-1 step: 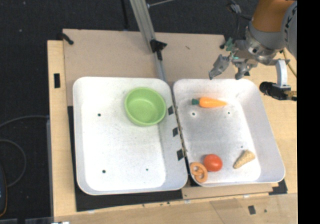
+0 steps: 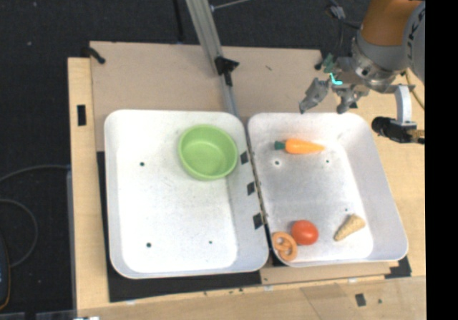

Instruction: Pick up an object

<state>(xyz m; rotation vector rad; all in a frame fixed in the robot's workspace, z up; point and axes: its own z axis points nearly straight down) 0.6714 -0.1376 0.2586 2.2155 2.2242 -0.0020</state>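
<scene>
Tool spread apart and gripping nothing, poised over the far rim of the right bin. Just below it, a carrot inside that bin; farther off toward the near rim, a tomato, pretzel and cone. Off to the left, a green bowl in the left bin.

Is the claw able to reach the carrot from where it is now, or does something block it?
Probably yes. The claw hangs open above the far rim of the right bin, and the carrot lies just below it, alone on bare bin floor. Nothing stands between them.
</scene>
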